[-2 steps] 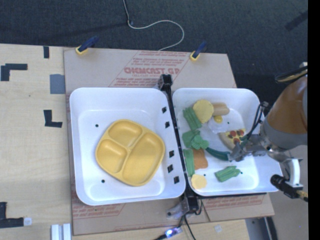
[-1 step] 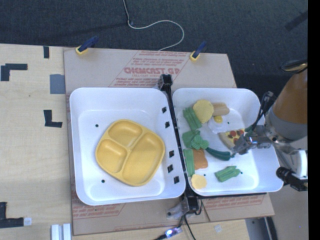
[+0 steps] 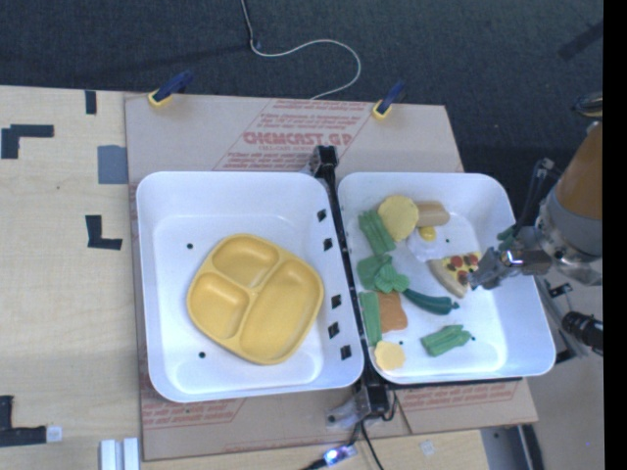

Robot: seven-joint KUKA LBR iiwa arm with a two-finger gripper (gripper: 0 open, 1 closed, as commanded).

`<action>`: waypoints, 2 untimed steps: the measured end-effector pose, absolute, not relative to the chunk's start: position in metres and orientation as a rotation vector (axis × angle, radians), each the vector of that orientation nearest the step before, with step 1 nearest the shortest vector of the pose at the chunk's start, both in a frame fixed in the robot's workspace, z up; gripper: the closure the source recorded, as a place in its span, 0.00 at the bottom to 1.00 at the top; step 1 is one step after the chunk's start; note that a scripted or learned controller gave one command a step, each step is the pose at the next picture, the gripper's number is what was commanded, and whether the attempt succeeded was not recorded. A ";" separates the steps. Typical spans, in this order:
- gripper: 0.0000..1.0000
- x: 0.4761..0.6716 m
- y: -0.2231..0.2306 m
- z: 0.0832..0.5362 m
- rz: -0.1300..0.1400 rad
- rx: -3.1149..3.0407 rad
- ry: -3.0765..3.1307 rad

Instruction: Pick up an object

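The right bin (image 3: 524,331) holds several toy foods. Among them are a pizza slice (image 3: 453,272), a yellow round piece (image 3: 399,215), a tan bun (image 3: 432,211), a fried egg (image 3: 424,240), green vegetables (image 3: 382,272), a dark green pod (image 3: 429,302), an orange block (image 3: 393,312), a green leafy piece (image 3: 447,340) and a yellow disc (image 3: 389,356). My gripper (image 3: 486,272) reaches in from the right and hangs low over the bin, right at the pizza slice's right edge. Nothing is visibly lifted.
The left bin (image 3: 167,213) holds a yellow divided plate (image 3: 257,298). A black divider clip (image 3: 324,160) sits where the bins meet. Cardboard (image 3: 294,135) lies under both bins, with blue and yellow clamps at its back edge and a white cable (image 3: 313,47) behind.
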State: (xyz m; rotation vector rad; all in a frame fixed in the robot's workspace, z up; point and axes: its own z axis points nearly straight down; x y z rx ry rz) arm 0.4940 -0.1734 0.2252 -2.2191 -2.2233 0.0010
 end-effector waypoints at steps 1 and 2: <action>1.00 0.533 -0.130 0.220 0.003 -2.212 -2.226; 1.00 0.581 -0.104 0.211 0.003 -2.214 -2.225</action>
